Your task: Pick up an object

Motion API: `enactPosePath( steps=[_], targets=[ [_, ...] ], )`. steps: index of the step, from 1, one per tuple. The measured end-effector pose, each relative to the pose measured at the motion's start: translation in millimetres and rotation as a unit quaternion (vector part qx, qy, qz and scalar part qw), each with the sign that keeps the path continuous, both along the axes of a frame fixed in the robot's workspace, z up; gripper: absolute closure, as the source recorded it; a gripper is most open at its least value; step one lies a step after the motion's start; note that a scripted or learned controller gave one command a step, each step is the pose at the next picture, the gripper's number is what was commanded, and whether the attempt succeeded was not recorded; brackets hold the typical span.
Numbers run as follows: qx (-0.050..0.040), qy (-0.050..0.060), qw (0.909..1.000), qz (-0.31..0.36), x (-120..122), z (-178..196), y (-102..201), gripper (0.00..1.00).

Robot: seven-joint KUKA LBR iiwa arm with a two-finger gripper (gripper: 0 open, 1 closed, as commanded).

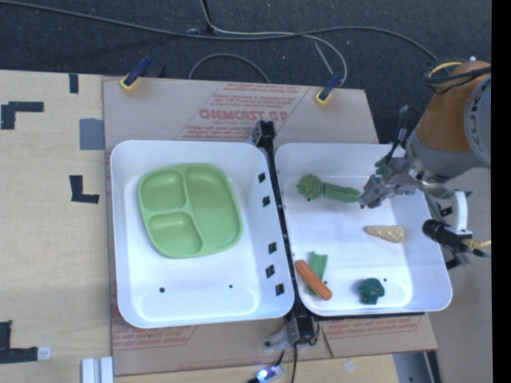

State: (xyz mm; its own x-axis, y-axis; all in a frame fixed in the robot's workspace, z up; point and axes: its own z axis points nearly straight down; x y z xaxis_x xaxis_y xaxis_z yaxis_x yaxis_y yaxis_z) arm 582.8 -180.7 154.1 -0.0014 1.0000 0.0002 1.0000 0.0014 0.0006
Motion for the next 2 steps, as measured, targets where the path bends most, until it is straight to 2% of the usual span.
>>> enactPosePath(
  steps=[1, 2],
  targets=[
    [-0.0003, 0.000, 1.0000, 0.000, 4.8, 50.5, -9.1, 1.00],
    [0.0003, 0.001, 1.0000, 0.000, 5.5, 70.3, -8.4, 1.00]
  ],
)
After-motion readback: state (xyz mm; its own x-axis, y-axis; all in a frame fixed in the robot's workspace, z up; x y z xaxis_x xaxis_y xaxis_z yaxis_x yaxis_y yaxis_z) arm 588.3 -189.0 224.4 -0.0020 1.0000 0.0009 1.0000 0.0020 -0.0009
